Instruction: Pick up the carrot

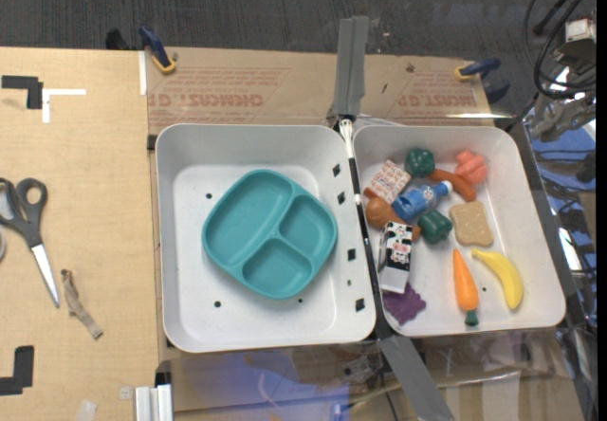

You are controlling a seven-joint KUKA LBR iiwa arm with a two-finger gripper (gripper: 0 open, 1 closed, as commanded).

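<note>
The carrot (pixel 464 286) is orange with a small green tip at its near end. It lies lengthwise near the front of the right bin (pixel 541 220), between a purple toy (pixel 404 305) and a yellow banana (pixel 503 276). A slice of toast (pixel 471 224) sits just behind it.
The right bin also holds a blue bottle (pixel 417 200), a milk carton (pixel 397 248), dark green toys (pixel 420 163), an orange-pink toy (pixel 468 170) and a patterned box (pixel 386 180). A teal divided plate (pixel 270 233) lies in the left bin (pixel 180 220). Scissors (pixel 33 229) rest on the bench at left.
</note>
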